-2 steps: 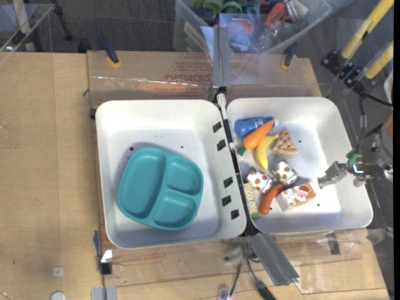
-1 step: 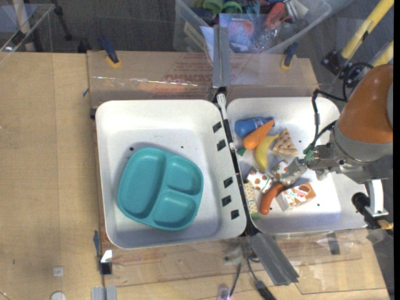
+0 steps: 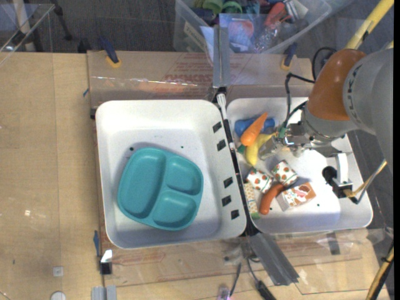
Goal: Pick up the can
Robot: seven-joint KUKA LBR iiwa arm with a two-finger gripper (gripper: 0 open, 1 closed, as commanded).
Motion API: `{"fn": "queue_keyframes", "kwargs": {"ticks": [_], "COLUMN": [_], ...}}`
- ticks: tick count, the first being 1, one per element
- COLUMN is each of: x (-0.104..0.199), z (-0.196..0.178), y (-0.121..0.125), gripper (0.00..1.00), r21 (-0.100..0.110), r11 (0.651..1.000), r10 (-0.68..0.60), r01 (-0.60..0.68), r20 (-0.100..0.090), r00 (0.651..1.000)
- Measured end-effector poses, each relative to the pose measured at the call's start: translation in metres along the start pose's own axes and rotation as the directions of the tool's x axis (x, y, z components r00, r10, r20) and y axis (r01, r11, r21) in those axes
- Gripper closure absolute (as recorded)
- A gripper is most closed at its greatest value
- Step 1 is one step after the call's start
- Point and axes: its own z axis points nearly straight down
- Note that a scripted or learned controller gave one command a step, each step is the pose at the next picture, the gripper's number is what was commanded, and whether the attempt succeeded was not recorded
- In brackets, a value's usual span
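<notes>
1. Can (image 3: pixel 284 172): small, white with red print, lying tilted in the right bin (image 3: pixel 362 214), just on the near side of the jaws and apart from them.
2. Probably light and stiff, with a smooth round wall likely to slip or roll; best pinched across the middle of the body, not at the ends.
3. Gripper (image 3: pixel 285 136): low over the bin, nothing seen held; spread or pressed together, cannot tell, hidden under the wrist.
4. Crowded close by: a sausage (image 3: pixel 270 197) and a carton (image 3: pixel 295 195) nearer than the can, a carrot (image 3: pixel 254 127) left of the jaws and further back.
5. Bin floor: white, smooth, shallow, so little grip underneath.
6. Well left of the jaws: the left bin (image 3: pixel 125 114) with a teal plate (image 3: pixel 161 188), all on a wooden bench (image 3: pixel 44 167).
</notes>
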Motion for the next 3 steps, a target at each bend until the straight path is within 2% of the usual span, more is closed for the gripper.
{"fn": "queue_keyframes", "kwargs": {"ticks": [1, 2, 3], "x": [0.009, 0.007, 0.046], "z": [0.0, -0.01, -0.132], "y": [-0.065, -0.063, -0.004], "gripper": [0.0, 1.0, 1.0], "r21": [0.003, -0.001, 0.015], "r11": [1.0, 1.0, 0.985], "r10": [0.013, 0.016, 0.171], "r01": [-0.013, -0.016, -0.171], "r20": [-0.002, 0.003, 0.0], "r00": [1.0, 1.0, 0.985]}}
